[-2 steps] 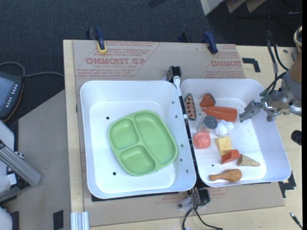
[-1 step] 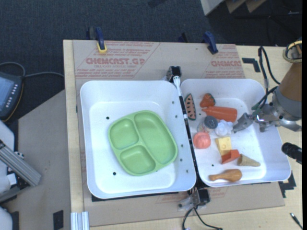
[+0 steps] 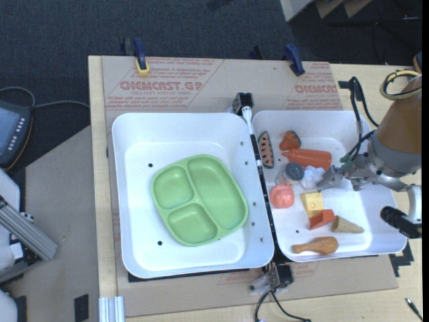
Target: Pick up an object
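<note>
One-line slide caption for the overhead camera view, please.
KUKA arm's gripper reaches into the right bin over scattered toy food; the green divided plate sits in the left bin.

Both white bins (image 3: 127, 180) look like smooth, glossy plastic, the green divided plate (image 3: 198, 198) like matt plastic, and the printed board (image 3: 201, 82) beneath like matt cardboard.

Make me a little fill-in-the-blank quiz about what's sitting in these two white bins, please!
1. The green divided plate has ___ compartments.
2. The plate lies in the ___ bin.
3. The toy drumstick lies at the right bin's ___ edge.
4. The yellow cheese wedge lies directly above the ___ block.

Missing words: three; left; bottom; red
</note>
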`<state>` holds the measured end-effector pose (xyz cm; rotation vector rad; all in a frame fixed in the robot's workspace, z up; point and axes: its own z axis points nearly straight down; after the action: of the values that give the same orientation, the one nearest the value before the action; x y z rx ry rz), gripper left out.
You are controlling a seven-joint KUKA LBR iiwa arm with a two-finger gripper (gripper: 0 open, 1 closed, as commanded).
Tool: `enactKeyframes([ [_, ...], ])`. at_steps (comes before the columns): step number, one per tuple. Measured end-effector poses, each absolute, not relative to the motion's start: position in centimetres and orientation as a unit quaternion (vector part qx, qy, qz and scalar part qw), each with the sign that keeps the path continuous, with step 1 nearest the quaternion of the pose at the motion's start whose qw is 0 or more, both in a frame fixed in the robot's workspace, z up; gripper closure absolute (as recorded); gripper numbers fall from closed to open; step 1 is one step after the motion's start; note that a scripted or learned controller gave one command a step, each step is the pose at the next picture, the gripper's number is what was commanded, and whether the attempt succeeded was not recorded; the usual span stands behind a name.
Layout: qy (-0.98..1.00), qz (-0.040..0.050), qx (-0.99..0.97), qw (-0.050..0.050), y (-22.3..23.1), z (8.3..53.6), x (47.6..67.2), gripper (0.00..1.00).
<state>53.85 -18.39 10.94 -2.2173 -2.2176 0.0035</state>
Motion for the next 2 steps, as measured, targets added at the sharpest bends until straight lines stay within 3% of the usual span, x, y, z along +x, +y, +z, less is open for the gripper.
enactKeyframes([
  [1,-0.707,0.0007,-0.707,0.002,-18.3,8.3,53.8,0.00],
  [2,-0.707,-0.0001,-0.707,0.000,-18.4,9.5,53.9,1.00],
])
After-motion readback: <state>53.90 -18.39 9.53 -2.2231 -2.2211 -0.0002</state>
